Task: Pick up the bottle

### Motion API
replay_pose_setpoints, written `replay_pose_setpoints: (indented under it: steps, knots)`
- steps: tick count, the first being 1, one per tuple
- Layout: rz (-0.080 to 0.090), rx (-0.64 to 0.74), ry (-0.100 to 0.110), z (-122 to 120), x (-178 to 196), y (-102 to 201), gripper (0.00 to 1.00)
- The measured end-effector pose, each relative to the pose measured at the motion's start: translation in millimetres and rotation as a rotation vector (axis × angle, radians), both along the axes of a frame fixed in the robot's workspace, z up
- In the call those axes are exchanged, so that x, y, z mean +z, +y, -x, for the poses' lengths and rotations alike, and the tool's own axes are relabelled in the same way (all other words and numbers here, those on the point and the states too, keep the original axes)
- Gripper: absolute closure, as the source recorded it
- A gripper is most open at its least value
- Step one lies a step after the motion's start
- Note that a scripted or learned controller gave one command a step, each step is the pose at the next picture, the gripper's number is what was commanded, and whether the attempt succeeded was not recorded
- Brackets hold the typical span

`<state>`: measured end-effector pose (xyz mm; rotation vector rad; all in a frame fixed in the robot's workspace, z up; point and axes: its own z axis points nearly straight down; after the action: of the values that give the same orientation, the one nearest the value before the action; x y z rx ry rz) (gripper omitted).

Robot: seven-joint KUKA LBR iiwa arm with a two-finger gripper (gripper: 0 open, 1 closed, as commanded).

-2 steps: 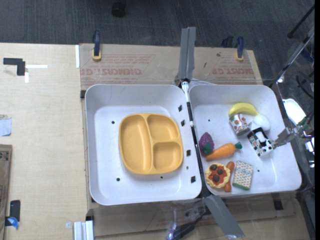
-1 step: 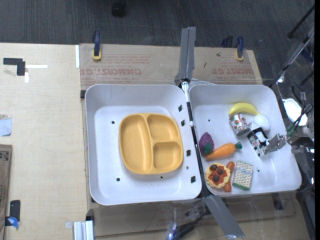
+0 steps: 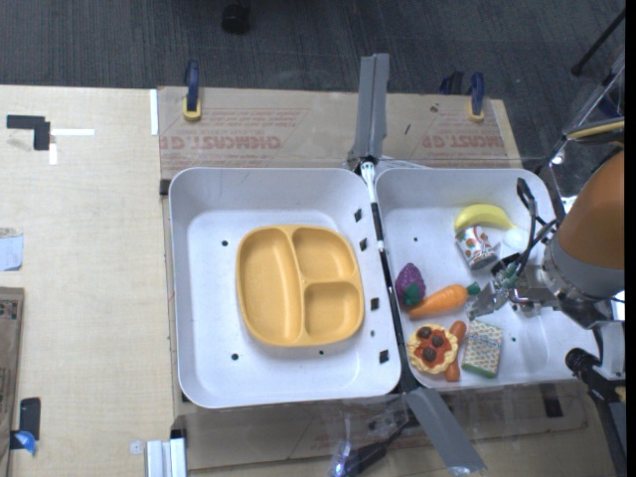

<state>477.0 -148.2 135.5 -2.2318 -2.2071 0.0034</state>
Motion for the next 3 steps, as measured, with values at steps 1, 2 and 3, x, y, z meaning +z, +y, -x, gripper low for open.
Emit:
replay_pose_setpoints:
  steps: [1,2,3]
  knots:
    - [0.0,-0.004,0.001,-0.2,8.6,-1.2,1.0]
    - [0.001,0.254,-0.003,-0.9,80.4,-66.1,1.0]
    - [0.001,0.254,-0.004,-0.9,80.4,-66.1,0.0]
